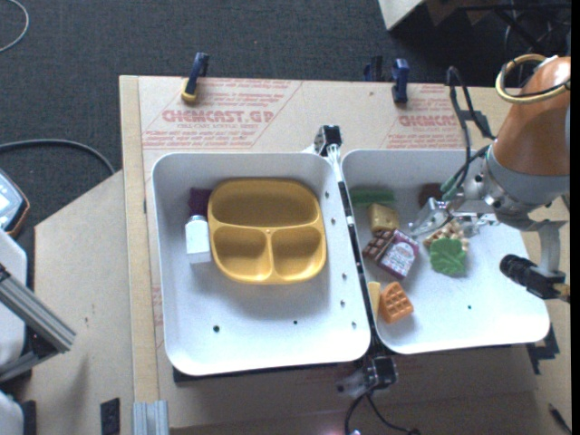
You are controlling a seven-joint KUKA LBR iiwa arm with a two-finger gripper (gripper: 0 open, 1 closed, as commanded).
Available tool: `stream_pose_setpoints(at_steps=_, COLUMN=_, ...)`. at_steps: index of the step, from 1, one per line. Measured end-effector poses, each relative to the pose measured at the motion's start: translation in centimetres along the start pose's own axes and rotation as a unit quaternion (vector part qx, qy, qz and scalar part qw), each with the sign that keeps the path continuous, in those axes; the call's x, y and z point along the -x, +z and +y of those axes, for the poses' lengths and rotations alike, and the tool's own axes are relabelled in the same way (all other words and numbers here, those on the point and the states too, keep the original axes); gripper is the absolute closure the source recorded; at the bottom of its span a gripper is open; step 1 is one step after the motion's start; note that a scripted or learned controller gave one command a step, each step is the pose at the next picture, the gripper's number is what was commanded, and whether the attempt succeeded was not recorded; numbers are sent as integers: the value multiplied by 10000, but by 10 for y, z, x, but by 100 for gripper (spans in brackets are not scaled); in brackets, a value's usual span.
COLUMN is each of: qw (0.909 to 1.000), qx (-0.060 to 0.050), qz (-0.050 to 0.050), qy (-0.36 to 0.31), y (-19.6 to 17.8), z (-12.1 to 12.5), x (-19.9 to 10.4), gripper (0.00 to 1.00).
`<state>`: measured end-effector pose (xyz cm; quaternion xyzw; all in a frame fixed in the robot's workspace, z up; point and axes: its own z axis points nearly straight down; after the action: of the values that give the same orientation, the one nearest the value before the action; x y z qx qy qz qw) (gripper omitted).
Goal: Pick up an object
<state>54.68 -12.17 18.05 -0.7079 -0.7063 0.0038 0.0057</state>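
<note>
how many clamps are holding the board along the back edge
3. One with a yellow tip sits at the board's far left edge. Two blue ones stand close together farther right, above the right bin. The arm covers the far right corner, so another may be hidden.

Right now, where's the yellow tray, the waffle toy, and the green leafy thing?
yellow tray (pixel 237 208): camera view, bare floor of its wide upper compartment.
waffle toy (pixel 395 302): camera view, middle of its gridded orange face.
green leafy thing (pixel 448 256): camera view, centre of its flat green top.
</note>
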Motion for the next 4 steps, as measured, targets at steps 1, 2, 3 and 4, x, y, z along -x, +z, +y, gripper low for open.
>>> stream_pose_setpoints(at_steps=1, qw=10000, qx=64, qz=-10, qy=-11, y=-6, z=3, x=0, gripper=0)
stream_pose_setpoints(at_steps=2, qw=10000, qx=35, qz=-2, qy=-9, y=36, z=2, x=0, gripper=0)
stream_pose_setpoints(at_steps=3, qw=10000, qx=61, qz=1, qy=-4, y=87, z=4, x=-1, gripper=0)
stream_pose_setpoints(at_steps=4, qw=9999, qx=110, qz=-13, qy=-9, y=72, z=6, x=0, gripper=100)
